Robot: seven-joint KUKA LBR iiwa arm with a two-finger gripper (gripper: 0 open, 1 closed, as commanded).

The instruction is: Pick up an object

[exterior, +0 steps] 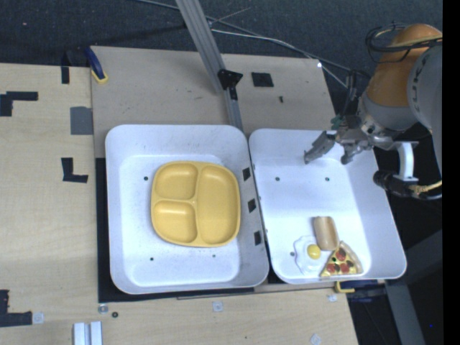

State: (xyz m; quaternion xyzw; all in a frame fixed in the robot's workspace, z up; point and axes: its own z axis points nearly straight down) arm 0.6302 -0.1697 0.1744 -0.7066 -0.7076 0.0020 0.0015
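Observation:
My gripper [331,154] hangs over the far edge of the right bin [287,157], open, with nothing between its two dark fingers. Three toy foods lie at the bin's near right corner, well below the gripper: a brown bread roll [325,232], a fried egg [309,254] and a pizza slice [342,260]. They sit close together, the egg touching the roll and the pizza slice.
The left bin [122,192] holds a yellow divided plate [195,203]. A grey metal pole [208,45] slants across the bench behind the bins. A blue and yellow clip [95,65] lies at the bench's far left corner.

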